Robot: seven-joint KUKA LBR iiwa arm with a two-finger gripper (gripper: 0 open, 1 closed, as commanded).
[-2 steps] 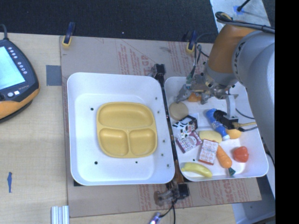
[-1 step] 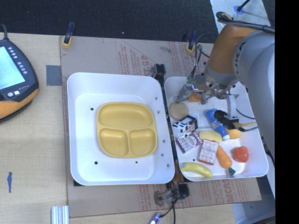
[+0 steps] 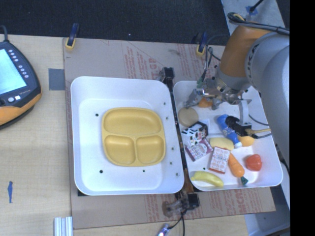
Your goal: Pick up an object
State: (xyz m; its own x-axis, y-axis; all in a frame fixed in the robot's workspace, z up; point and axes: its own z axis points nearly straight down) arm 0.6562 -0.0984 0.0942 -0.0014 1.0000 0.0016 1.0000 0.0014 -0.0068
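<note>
Right white bin [image 3: 269, 180]: end effector [image 3: 212, 95] (grip state unclear) just beside the tan round object [image 3: 188, 116].

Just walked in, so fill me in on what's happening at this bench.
A grey robot arm reaches in from the right, with its gripper low over the far end of the right bin. That bin holds toy food: a banana, a carrot, a tomato and more. Nothing looks lifted yet. The left bin holds a yellow divided plate.
</note>
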